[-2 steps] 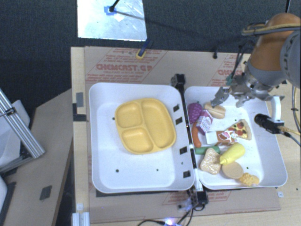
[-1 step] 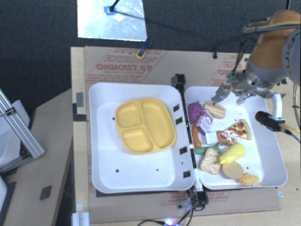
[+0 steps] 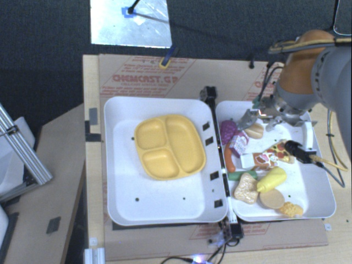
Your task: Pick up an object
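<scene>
The yellow squeeze bottle (image 3: 272, 179) lies on its side in the right bin (image 3: 322, 194), and the rest of the scene can be read from it. A green piece (image 3: 248, 175) lies against its left end, and a beige bread-shaped piece (image 3: 246, 188) sits just beyond that, down and to the left. A round tan disc (image 3: 270, 199) lies just below the bottle, toward the near rim. An orange-yellow lump (image 3: 290, 209) is beside the disc, at the bottle's lower right. A pizza slice (image 3: 278, 153) lies flat just above the bottle. An orange carrot (image 3: 229, 159) lies up and to the bottle's left, along the bin's inner wall. A pink-and-white packet (image 3: 238, 143) sits above the carrot, and a purple piece (image 3: 227, 130) lies beyond the packet. A tan rounded piece (image 3: 254, 130) rests on the bin floor well above the bottle, near the far rim. The gripper (image 3: 258, 117) sits directly over that piece, very close to it (I cannot tell whether they touch). I also cannot tell whether the gripper is open or closed. The grey arm (image 3: 330, 84), with its orange band, rises up and to the right of the bottle. Far to the bottle's left, the left bin (image 3: 118, 197) holds a yellow divided plate (image 3: 168, 146).
</scene>
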Available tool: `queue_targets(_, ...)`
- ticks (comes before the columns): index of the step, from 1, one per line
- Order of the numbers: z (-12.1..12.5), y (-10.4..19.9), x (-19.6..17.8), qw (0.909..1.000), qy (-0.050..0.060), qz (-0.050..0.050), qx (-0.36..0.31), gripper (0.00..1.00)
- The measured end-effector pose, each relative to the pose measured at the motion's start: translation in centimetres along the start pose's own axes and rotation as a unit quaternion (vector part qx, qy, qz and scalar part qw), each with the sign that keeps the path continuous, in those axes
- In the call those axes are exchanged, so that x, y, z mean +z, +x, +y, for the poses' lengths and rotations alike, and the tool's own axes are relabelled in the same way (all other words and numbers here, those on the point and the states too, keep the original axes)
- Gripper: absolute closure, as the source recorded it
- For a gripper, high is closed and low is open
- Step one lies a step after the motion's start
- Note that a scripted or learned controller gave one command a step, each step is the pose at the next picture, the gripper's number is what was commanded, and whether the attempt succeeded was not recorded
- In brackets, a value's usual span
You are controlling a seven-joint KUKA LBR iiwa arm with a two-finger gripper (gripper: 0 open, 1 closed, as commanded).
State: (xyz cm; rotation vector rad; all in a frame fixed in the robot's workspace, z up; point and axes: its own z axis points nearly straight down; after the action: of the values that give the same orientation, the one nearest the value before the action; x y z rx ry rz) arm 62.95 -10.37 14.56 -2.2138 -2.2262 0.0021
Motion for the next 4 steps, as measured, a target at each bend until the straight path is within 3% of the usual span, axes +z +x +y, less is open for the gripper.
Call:
queue_targets(1, -0.6, 0.3, 5.8, 1.0000, -0.002, -0.001, 0.002, 0.00)
queue_targets(2, -0.5, 0.3, 6.0, 1.0000, -0.002, 0.000, 0.002, 0.00)
queue_targets(3, -0.4, 0.3, 4.9, 1.0000, -0.004, 0.000, 0.002, 1.00)
queue_targets(4, -0.2, 0.8, 0.4, 1.0000, -0.004, 0.000, 0.000, 1.00)
